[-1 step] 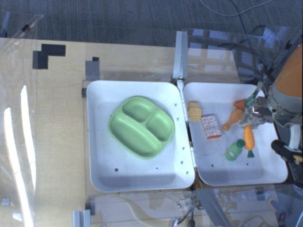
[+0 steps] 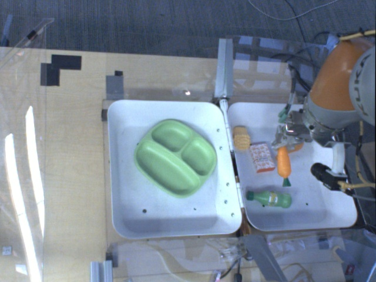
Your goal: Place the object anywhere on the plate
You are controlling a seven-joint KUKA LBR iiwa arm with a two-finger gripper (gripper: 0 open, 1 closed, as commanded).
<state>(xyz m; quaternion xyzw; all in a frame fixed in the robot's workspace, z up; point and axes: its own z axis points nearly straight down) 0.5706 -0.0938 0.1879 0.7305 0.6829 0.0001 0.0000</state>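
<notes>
The carrot is seen in the right bin, right of the green plate in the left bin. The hand is poised just above the carrot's top; its grip cannot be told.

A smooth, faintly glossy plastic finish is seen on the green divided plate at centre left of the frame. Both white bins look like matt moulded plastic. The bench is shown as pale wood grain. The green bottle at lower right appears shiny plastic.
</notes>
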